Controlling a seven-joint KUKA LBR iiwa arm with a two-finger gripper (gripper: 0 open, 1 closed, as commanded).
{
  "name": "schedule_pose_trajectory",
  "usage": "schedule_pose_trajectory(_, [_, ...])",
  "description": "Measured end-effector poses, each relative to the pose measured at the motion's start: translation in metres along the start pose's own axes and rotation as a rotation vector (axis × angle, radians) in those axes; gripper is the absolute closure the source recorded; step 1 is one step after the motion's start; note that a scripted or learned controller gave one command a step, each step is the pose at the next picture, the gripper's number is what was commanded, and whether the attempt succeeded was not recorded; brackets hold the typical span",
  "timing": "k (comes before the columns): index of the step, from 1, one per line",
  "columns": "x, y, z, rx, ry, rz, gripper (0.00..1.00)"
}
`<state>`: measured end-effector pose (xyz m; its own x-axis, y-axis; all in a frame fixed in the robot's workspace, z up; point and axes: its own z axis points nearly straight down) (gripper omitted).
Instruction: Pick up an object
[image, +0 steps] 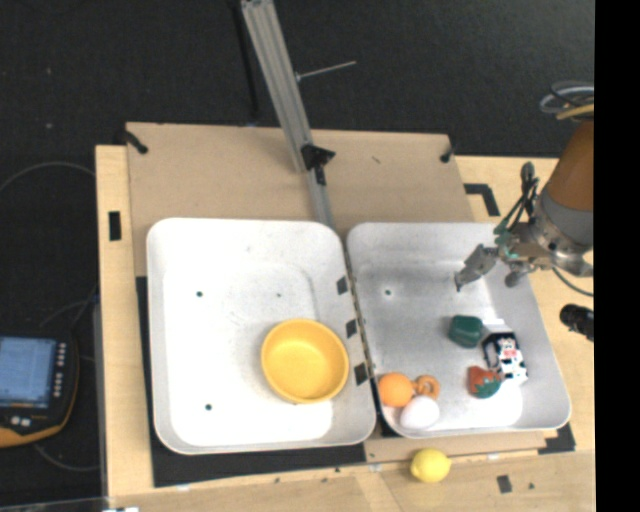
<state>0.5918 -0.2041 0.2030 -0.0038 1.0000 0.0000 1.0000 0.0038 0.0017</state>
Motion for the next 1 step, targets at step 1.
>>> schedule_pose_trajectory(1, [-0.0001,0.0000,0.0000,0.000,0.000,0.000,0.00])
